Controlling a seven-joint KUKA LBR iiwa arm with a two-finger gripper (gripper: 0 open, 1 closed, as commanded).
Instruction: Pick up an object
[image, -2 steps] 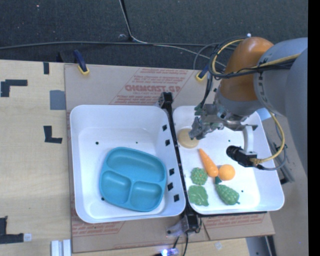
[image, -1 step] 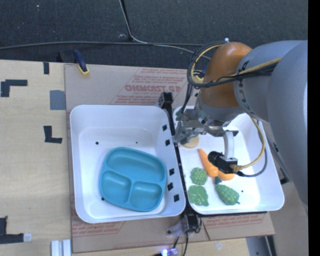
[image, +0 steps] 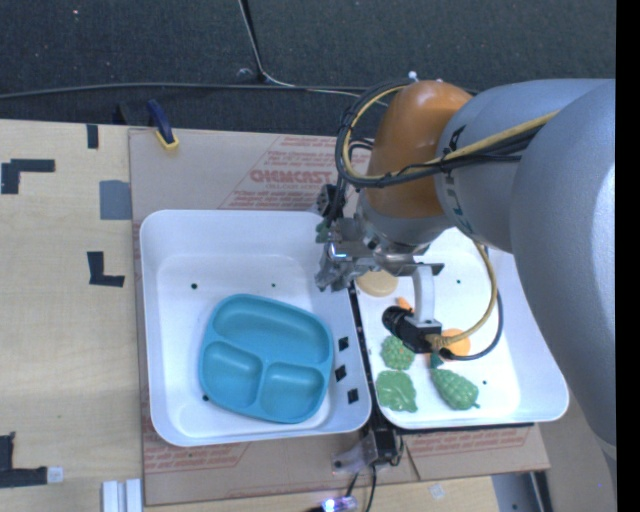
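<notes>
Hovering low with the gripper (image: 332, 272) over the shared wall between 2 white bins; cannot tell whether spread or closed. Showing a blue plate (image: 265, 360) with 3 compartments, flat in the left bin (image: 160, 300). Holding 3 green pieces (image: 398, 390), a tan disc (image: 378, 284) and orange bits (image: 453, 340) in the right bin (image: 530, 385), just beside the gripper.

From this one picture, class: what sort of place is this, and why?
Probably a robotics lab bench: a robot arm reaches over two white bins, the left bin holding a blue divided tray, the right bin green pieces.
</notes>
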